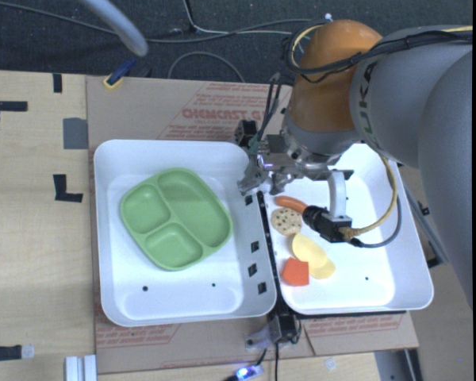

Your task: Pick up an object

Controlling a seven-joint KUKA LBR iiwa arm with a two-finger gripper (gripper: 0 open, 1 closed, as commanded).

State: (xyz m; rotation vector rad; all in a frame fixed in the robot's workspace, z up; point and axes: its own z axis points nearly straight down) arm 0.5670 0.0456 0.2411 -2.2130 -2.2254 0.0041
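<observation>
My gripper point(271, 177) hangs under the orange band at the back left of the right bin point(381, 288), over the rim between the two bins. Just in front of it lie several play-food pieces: an orange-red sausage shape point(289, 205), a round speckled cookie point(285, 221), a yellow piece point(312, 253) and an orange-red block point(296, 272). Nothing shows between the fingers. The wrist hides the bin floor beneath it.
The left bin point(111, 213) holds a green divided plate point(174, 217). A black cable connector point(327, 223) on a yellow cable loops over the right bin beside the food. The arm's grey body covers the upper right. Cardboard lies under both bins.
</observation>
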